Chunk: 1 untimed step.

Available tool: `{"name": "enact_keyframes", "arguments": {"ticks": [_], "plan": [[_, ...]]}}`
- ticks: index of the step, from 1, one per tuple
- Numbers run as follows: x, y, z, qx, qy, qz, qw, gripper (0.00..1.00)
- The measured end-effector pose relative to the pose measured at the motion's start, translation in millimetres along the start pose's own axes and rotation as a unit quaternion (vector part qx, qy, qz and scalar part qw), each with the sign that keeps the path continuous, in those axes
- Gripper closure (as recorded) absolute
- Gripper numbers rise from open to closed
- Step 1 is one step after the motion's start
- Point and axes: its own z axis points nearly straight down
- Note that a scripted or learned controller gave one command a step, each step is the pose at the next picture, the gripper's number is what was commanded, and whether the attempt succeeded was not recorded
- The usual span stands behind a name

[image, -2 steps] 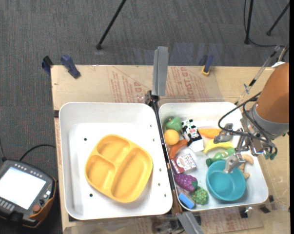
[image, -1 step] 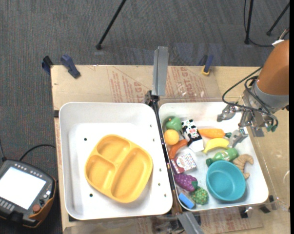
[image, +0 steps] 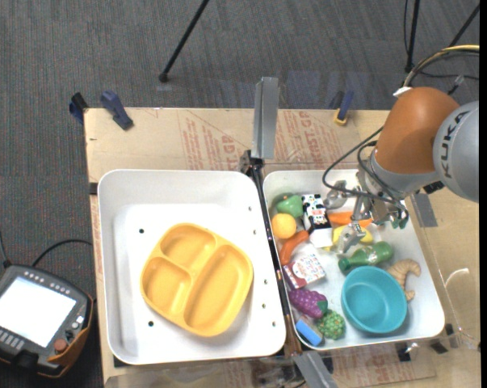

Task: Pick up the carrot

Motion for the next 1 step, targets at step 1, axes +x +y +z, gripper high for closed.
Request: {"name": "enact_keyframes", "arguments": {"ticks": [1], "plan": [[-2.0, 20.2, -4.6, 0.002, -0.004, -0.013, 0.9999, 0.00]]}}
